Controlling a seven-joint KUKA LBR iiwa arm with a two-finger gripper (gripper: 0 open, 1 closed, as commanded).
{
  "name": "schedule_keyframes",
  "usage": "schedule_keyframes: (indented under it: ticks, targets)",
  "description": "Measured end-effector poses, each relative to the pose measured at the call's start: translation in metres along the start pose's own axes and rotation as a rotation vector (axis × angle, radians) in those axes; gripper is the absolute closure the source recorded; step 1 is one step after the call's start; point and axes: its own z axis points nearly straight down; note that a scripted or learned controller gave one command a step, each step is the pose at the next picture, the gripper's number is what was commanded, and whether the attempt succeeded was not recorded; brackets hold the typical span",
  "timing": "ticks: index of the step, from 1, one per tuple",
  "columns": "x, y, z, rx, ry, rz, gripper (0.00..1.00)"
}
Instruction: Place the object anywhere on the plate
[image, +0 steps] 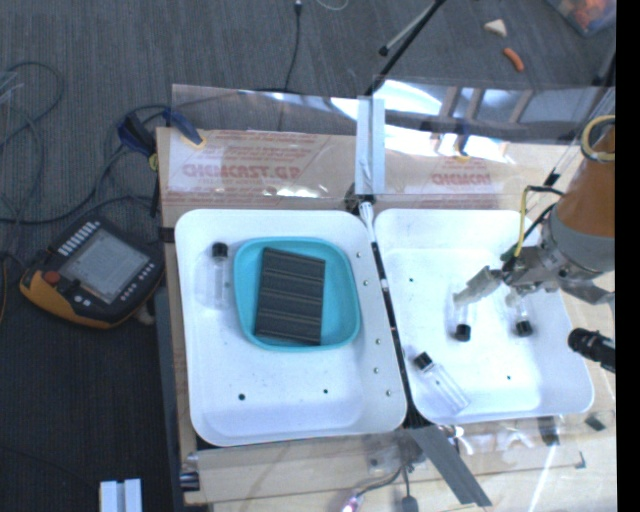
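Note:
A light blue plate (345, 322) lies in the left bin (290, 410). On it rests a dark ridged rectangular block (290, 295), lying flat near the plate's middle. A small clear vial with a black cap (436, 376) lies on its side near the front left of the right bin (560, 395). My gripper (492, 328) hangs over the middle of the right bin, open, its two black fingertips (462, 331) spread wide with nothing between them. It is up and to the right of that vial, apart from it.
A second clear vial with a black cap (216, 266) lies in the left bin just left of the plate. A teach pendant (92, 272) sits on the floor to the left. A metal divider (372, 215) runs between the bins.

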Motion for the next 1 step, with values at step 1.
schedule_keyframes:
  ticks: [1]
  targets:
    - [-0.0406,0.0392,-0.0828,-0.001,-0.005,-0.256,0.0]
